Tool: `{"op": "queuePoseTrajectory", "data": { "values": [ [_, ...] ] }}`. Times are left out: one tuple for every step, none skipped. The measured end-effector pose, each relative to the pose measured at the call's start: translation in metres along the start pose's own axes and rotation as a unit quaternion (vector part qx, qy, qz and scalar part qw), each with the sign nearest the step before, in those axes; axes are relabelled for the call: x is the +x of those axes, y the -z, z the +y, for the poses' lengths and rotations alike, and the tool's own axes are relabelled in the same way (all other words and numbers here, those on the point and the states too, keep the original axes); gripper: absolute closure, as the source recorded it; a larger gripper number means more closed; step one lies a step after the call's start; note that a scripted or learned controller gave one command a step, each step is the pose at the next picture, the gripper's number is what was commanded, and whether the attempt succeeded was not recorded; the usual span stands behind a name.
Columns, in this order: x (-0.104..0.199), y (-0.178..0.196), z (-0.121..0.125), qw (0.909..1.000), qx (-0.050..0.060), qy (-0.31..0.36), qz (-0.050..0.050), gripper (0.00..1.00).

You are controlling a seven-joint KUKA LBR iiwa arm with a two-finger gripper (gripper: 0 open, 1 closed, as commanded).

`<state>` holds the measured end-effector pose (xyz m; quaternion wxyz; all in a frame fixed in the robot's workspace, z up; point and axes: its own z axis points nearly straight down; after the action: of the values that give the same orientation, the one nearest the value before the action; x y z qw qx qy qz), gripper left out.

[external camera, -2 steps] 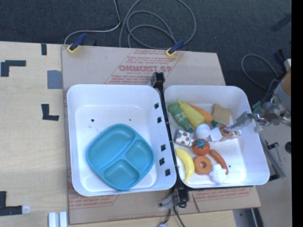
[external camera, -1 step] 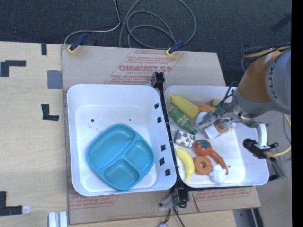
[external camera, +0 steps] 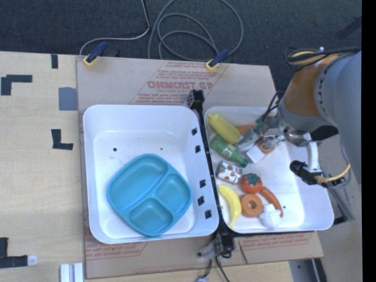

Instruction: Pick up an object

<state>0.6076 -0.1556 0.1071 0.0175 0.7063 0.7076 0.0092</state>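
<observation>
I am reaching in from the right side with my grey arm, the one with the orange band (external camera: 302, 93). My gripper (external camera: 258, 138) is hanging low over the back part of the right white bin (external camera: 317, 216). It is there because that is where the toys are, and my job is picking one up. I cannot tell how my gripper is set, because it is small and dark here and mixed up with the things under it. I am not seeing anything held in it.

The toys are all lying loose in the right bin, piled close to the wall between the two bins. I think they are just sitting where they landed. I am counting them now. There is one yellow plastic squeeze bottle (external camera: 223, 127), one green plastic bottle (external camera: 229, 150) just beside it, one small white box with red spots (external camera: 228, 171), one red toy tomato (external camera: 251, 183), one yellow toy banana (external camera: 230, 203), one orange ring like a doughnut (external camera: 252, 205), one orange toy carrot (external camera: 271, 197) and one small white lump (external camera: 271, 218). There is also a little orange and white thing (external camera: 265, 147) right by my gripper, too small to name.

The left white bin (external camera: 94, 128) is holding one blue plastic tray with three sections (external camera: 150, 194), lying flat.

The green bottle and the little thing by my gripper are nearest, so I am guessing one of those is easiest to grab.
</observation>
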Motion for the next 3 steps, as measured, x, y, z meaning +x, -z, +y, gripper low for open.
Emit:
{"op": "queuePoseTrajectory", "data": {
  "values": [
    [0.008,-0.002,0.014,1.0000,-0.001,0.000,-0.001,0.00],
    [0.008,-0.004,0.027,1.0000,0.004,0.000,0.000,0.00],
    [0.008,-0.004,0.027,1.0000,0.007,0.000,0.002,0.00]
  ]
}}
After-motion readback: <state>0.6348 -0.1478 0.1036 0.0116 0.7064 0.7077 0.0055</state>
